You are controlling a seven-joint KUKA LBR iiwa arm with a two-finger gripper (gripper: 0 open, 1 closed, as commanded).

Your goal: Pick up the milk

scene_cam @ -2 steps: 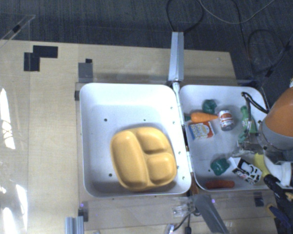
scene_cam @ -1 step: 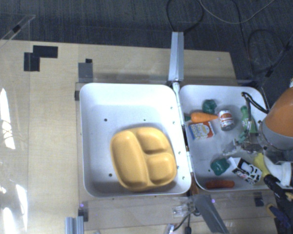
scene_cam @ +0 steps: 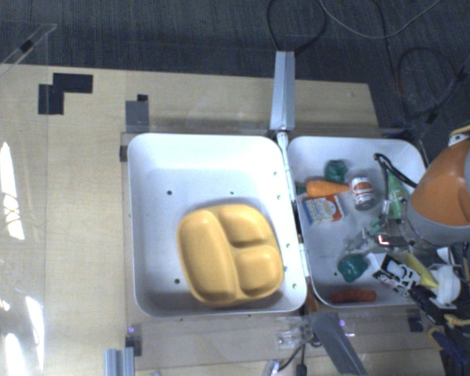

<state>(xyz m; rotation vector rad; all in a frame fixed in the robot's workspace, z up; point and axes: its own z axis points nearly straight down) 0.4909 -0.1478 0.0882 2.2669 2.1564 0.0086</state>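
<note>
A small white carton with an orange top and green print, which I take for the milk (scene_cam: 323, 208), lies flat in the right bin (scene_cam: 321, 276) near its left wall, just below a carrot (scene_cam: 327, 187). My gripper (scene_cam: 370, 241) hangs low over the middle of the right bin, to the right of the carton and a little nearer the front, apart from it. The arm's orange band (scene_cam: 446, 190) covers the bin's right edge. Nothing shows in the gripper.
Around the gripper lie a small tin can (scene_cam: 363, 192), a green bottle (scene_cam: 394, 196), a dark green lump (scene_cam: 336, 168), a teal object (scene_cam: 351, 268) and a red sausage (scene_cam: 353, 295). A yellow divided tray (scene_cam: 229, 251) sits in the left bin (scene_cam: 164, 171).
</note>
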